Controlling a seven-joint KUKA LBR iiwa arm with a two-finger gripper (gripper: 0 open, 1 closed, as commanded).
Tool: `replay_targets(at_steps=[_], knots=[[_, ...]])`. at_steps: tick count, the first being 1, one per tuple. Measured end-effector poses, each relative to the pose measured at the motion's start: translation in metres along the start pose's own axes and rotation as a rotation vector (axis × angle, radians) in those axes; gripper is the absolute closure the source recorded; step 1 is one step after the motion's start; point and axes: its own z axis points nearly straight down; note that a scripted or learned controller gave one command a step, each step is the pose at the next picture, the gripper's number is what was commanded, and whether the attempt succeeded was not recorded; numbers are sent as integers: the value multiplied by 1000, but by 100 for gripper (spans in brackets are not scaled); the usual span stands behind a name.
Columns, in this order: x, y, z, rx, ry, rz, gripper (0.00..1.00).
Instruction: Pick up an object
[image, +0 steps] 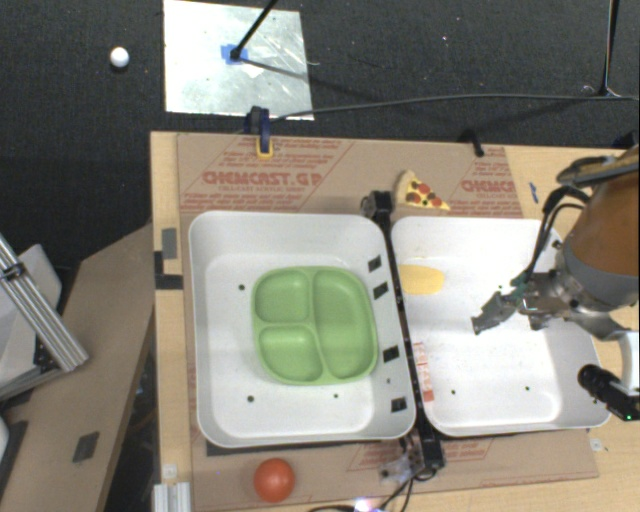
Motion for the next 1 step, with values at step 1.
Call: replay_targets(at_steps=[1], knots=[[-4,-2,62,6,1,3,0]])
